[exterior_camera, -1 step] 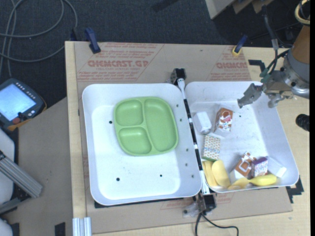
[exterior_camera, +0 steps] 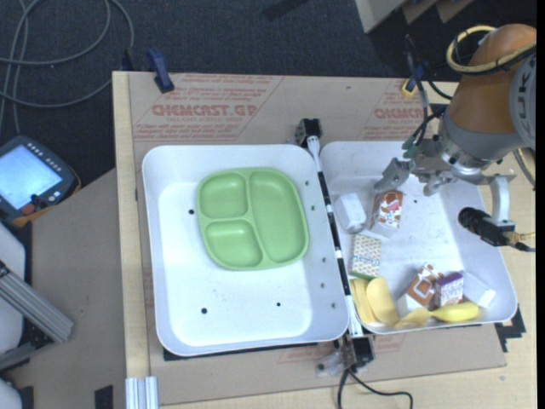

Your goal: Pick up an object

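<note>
My gripper (exterior_camera: 412,178) hangs over the back of the right bin (exterior_camera: 477,262), open, with nothing between its fingers. Just in front of it and slightly left, a small red-and-white carton (exterior_camera: 390,210) stands on the bin floor, apart from the fingertips. Further objects lie in this bin: a white block (exterior_camera: 351,211), a checkered packet (exterior_camera: 366,254), a yellow banana-like piece (exterior_camera: 380,302), a brown-and-white carton (exterior_camera: 422,287), a purple-topped box (exterior_camera: 450,286) and a yellow banana (exterior_camera: 454,313).
The left bin (exterior_camera: 170,262) holds a green divided plate (exterior_camera: 253,218). A black clip (exterior_camera: 308,130) sits at the back of the ridge between the bins. The arm's orange band (exterior_camera: 502,54) rises at the upper right, and a black fitting (exterior_camera: 479,222) with cables juts over the right bin's right side.
</note>
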